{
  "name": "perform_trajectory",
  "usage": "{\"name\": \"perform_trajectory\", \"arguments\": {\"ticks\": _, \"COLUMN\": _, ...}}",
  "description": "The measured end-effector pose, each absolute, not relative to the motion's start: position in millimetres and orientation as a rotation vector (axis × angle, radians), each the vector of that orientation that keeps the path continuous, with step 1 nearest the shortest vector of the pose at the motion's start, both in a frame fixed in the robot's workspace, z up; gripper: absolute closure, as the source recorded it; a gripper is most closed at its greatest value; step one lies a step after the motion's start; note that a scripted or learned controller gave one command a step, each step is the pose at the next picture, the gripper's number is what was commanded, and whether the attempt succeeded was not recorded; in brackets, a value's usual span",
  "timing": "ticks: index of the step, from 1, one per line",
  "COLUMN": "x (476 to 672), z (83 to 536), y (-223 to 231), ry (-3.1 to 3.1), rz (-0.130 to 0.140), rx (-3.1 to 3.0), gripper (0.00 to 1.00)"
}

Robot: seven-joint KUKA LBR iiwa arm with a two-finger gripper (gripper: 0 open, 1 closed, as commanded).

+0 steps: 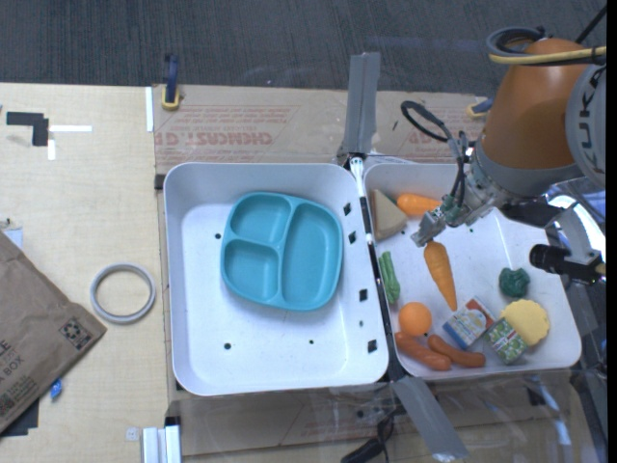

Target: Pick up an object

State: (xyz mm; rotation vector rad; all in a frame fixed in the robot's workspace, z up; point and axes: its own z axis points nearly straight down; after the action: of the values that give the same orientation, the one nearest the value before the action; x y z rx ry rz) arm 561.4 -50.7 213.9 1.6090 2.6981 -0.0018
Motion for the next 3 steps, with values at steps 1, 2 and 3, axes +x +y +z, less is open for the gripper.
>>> {"name": "perform_trajectory", "arguments": {"ticks": 1, "x": 513.5, "z": 210, "y": -29, "ry": 2.434, "rz": -0.004, "rx": 1.991, "gripper": 1.00}}
{"name": "perform_trajectory", "arguments": {"ticks": 2, "x": 551.1, "z": 242, "y": -6, "ry": 2.457, "rz": -0.004, "rx": 1.959, "gripper": 1.00}}
{"name": "perform_trajectory", "arguments": {"ticks": 3, "x": 566.9, "z": 241, "y": -56, "ry": 2.410, "rz": -0.004, "rx": 2.014, "gripper": 1.00}}
